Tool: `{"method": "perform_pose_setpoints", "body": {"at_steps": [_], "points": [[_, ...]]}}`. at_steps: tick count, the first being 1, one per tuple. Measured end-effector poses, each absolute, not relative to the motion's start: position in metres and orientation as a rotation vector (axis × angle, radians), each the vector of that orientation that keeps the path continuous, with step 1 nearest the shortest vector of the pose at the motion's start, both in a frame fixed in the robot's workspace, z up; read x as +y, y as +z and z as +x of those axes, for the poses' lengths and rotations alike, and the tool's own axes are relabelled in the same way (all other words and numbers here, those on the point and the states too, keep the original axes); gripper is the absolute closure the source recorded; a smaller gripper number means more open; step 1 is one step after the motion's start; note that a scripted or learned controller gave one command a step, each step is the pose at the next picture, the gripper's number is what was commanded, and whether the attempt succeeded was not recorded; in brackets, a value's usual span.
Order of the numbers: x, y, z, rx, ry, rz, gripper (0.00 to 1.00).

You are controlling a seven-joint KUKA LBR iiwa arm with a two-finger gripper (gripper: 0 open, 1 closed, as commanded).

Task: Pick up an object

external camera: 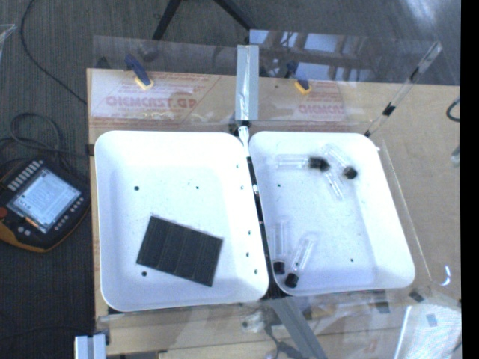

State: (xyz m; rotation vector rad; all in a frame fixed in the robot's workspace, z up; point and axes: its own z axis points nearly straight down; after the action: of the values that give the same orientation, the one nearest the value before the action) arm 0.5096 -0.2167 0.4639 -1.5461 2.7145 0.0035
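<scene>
- Camera view looks down at a slant on a brown worktop (426, 163) with two shallow white bins side by side.
- At 9 o'clock, off the worktop on the dark floor, lies a handheld control pendant (41, 204) with a lit screen; a black cable (34, 126) loops just above it.
- At 11 o'clock a blue clamp (138, 72) sits on the worktop's far edge, beside a clear panel with mirrored red lettering.
- Left bin (112, 155) holds one flat black ribbed pad (180, 250), lying tilted toward the bin's 6 o'clock side, apart from the walls.
- A grey metal post (247, 84) stands at 12 o'clock, above the seam between the bins.
- Right bin (389, 245) holds several clear tubes with black caps.
- At its 12 o'clock side, one tube (299, 161) lies crosswise, and two more (340, 163) lie near it, their dark caps close together.
- At its 7 o'clock corner, two capped tubes (288, 256) lie side by side, caps near the front wall.
- A yellow clamp (302, 87) sits at 1 o'clock on the far edge.
- I cannot tell the tool's state.
</scene>
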Motion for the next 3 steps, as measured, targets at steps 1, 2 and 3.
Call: {"method": "perform_pose_setpoints", "body": {"at_steps": [1,2,3], "points": [[-0.2168,0.4638,0.5096,2.715,0.003,-1.546,0.00],[-0.2150,0.4737,0.5115,2.710,0.004,-1.546,1.00],[-0.2149,0.4735,0.5115,2.710,0.004,-1.546,0.00]]}}
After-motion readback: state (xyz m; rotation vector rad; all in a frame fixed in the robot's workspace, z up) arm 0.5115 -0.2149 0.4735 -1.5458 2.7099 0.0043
